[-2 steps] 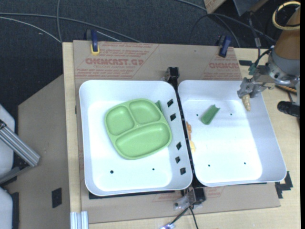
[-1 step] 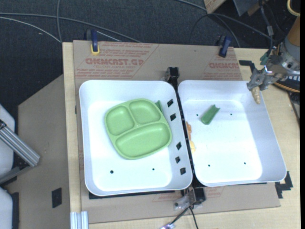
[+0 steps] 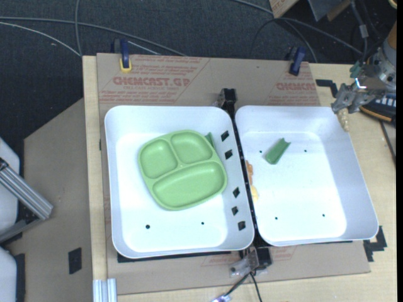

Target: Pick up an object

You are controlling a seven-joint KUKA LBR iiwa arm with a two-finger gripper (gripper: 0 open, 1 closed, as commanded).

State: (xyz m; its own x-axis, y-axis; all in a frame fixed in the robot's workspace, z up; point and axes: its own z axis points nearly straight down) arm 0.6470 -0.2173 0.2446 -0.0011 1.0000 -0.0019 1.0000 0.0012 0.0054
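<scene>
I see the tool [image 3: 345,109] at the far right corner of the right bin [image 3: 352,168], its opening impossible to tell. The small green wedge [image 3: 276,151] lies in that bin's far-left part; it looks light and stiff, best gripped across its narrow sides.

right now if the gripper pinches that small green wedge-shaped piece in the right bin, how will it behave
The small green wedge-shaped piece looks light, so it probably lifts easily. It lies flat and low on the right white bin, so fingers may skid it across the smooth floor. Its tapered shape could slip from a pinch.
</scene>
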